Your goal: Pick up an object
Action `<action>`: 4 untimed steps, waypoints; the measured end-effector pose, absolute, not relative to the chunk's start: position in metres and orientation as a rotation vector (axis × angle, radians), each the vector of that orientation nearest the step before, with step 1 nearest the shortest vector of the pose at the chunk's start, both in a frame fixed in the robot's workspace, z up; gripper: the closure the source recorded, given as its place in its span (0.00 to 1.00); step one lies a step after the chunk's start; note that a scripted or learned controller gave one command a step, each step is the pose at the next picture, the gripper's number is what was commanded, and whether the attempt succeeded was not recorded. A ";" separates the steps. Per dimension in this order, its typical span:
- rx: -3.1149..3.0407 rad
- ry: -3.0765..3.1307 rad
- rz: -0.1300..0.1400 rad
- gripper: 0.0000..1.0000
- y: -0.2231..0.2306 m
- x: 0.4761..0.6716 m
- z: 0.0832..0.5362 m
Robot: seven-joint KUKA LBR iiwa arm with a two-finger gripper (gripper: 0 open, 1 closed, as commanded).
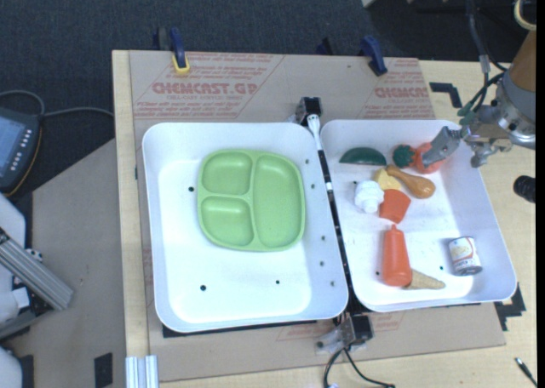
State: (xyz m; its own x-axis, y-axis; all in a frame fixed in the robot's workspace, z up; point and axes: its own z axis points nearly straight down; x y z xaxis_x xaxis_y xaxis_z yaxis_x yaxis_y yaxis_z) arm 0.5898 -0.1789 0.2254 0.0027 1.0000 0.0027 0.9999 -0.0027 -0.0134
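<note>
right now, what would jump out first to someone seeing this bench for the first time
The light green three-compartment plastic plate stands out most, lying alone in the shallow white left bin. Next is the cluster of toy foods in the shallow white right bin, especially the orange carrot-shaped piece and a small silver tin can. The robot's hand hovers at that bin's far right corner.

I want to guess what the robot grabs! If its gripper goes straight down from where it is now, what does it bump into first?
Probably the red toy at the back of the right bin. The gripper hangs right beside it, though the slanted view makes depth uncertain, so it might reach the bin's white floor next to the toy instead.
</note>
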 end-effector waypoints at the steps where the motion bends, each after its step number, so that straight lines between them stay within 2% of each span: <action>1: -2.222 -2.222 0.000 0.00 -0.179 0.593 0.233; 4: -2.219 -2.219 0.003 0.00 -0.194 0.590 0.082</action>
State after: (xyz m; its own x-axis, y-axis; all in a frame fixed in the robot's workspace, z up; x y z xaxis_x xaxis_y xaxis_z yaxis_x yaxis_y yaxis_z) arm 0.5904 -0.1936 0.0824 -0.0002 1.0000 0.0011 1.0000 0.0002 -0.0039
